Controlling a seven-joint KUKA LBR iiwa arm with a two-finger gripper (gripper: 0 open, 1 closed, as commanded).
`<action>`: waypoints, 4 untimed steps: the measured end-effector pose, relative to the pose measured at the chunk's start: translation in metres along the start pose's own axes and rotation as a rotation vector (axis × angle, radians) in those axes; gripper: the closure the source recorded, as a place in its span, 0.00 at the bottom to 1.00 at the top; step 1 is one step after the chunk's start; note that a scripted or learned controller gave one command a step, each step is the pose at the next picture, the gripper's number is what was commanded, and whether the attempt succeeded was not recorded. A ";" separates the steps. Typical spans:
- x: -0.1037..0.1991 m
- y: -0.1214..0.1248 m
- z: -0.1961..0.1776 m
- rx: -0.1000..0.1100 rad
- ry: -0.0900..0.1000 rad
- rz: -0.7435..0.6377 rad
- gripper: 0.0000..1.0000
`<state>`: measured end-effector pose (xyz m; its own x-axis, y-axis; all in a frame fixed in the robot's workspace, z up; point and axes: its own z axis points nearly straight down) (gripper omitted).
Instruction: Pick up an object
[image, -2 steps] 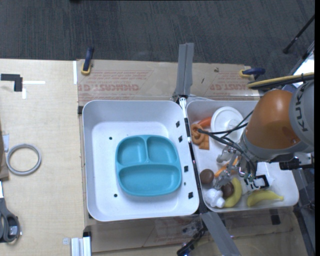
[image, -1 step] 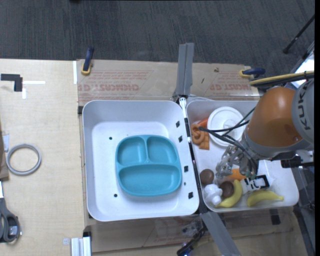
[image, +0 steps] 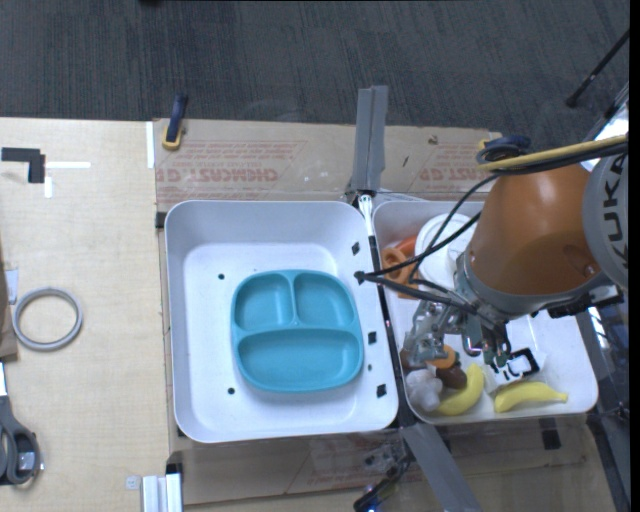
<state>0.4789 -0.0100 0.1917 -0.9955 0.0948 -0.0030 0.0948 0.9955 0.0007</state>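
Note:
The right bin (image: 580, 345) holds a small heap of objects. One yellow banana (image: 530, 397) lies near its front edge, and a second banana (image: 462, 395) curves beside a brown piece (image: 452, 378) and a white lump (image: 424, 391). An orange object (image: 399, 260) and a white round dish (image: 437, 240) sit at the back. My gripper (image: 438, 338) hangs low over the left front of this bin, just above the brown piece and the second banana. The orange wrist band (image: 530, 235) hides the bin's middle.
The left bin (image: 190, 300) carries a blue divided plate (image: 297, 330). On the bench to the left lie a grey tape ring (image: 45, 318) and scissors (image: 15, 455). A blue clamp (image: 177, 120) grips the cardboard behind the bins.

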 end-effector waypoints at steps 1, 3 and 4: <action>-0.006 -0.066 0.000 0.000 0.000 -0.289 1.00; -0.080 -0.083 0.044 0.001 0.001 0.057 1.00; -0.080 -0.083 0.044 0.001 0.001 0.056 0.00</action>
<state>0.5507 -0.1000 0.1476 -0.9886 0.1508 -0.0018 0.1508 0.9886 0.0001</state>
